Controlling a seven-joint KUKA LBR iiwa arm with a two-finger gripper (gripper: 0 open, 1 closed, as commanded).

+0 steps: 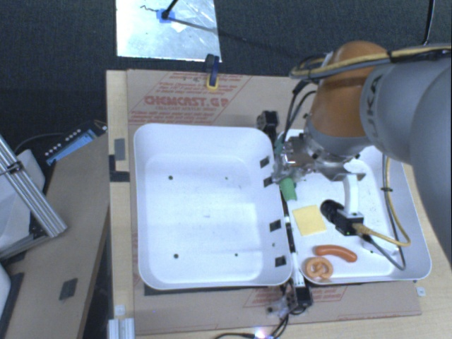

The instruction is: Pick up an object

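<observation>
Objects lie in the bin (413,253) under my arm: nearest an orange ring (319,267), a sausage (336,253), a yellow slice (309,219), then a green piece (287,188) just beside my claw (286,167). How wide the claw stands, or whether it grips anything, I cannot tell. Nothing looks lifted, so the pick is not yet done.

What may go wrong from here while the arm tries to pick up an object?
1. The small green cylinder lies close to the left wall of the right white bin, right beside the gripper; the gripper may strike that wall and miss the cylinder.
2. The flat yellow square sits close by and may get pushed aside.
</observation>
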